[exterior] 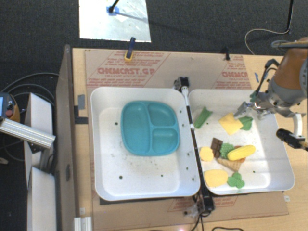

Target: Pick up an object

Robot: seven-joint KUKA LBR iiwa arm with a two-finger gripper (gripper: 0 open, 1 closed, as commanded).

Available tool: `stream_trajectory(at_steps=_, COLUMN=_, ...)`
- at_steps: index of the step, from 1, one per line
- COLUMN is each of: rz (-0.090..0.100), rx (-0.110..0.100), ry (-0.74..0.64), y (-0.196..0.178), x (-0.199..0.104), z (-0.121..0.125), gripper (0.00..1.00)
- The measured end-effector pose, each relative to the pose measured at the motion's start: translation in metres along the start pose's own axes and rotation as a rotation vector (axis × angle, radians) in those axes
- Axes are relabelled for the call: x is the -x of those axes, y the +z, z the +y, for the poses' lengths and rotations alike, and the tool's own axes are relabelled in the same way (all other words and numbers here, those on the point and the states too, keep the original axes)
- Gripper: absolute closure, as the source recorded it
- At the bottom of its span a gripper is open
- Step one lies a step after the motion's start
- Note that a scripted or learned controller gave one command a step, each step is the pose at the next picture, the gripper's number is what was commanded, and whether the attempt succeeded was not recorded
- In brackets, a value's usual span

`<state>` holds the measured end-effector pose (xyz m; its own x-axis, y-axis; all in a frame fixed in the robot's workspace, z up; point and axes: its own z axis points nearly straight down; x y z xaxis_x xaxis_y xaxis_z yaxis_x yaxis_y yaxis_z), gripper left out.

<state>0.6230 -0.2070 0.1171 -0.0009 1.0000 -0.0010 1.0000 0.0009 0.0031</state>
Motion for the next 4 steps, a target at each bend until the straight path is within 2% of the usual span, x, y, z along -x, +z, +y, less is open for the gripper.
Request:
stream_trajectory(at_steps=1, rz=0.006, rx=-0.009, ry=-0.008, y=0.035, x=-0.092, z=-0.043, gripper=0.00)
stream_trajectory(at_steps=2, rz=-0.003, rx=0.003, ry=0.003, y=-0.016, x=-0.016, z=-0.033, gripper=0.00)
stream_trajectory(at_steps=3, rz=0.000, rx=0.003, ry=-0.006, y=0.033, x=-0.067, z=0.009, gripper=0.00)
stream_trajectory(at_steps=4, rz=0.001, rx=-0.003, ry=0.000, y=-0.009, x=-0.054, z=-0.025, gripper=0.00)
